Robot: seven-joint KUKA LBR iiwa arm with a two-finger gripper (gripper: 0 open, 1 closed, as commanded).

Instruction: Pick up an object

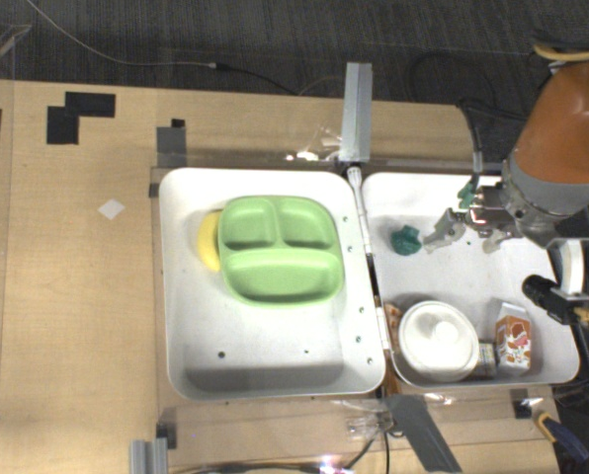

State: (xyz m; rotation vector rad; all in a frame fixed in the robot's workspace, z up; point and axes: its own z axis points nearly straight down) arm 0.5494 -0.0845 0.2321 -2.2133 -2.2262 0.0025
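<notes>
The gripper [443, 233] is poised beside the teal object [405, 241]; nothing is held. Its opening cannot be told. A descent over the object is called for next.

A divided plate [279, 249] lies in the left bin [191, 363]; a bowl [438, 340] in the right bin [561, 368]

Both bins [265, 378] are white. In the left one sits a lime-green divided plate [278, 248] over something yellow [208, 242] (just a sliver peeking out). The right bin holds a small teal object [405, 241], a white bowl [437, 339] and a red-and-white printed carton [513, 338]. The tabletop [67, 294] is pale wood with black patches; the arm [569, 136] is grey and orange.
</notes>
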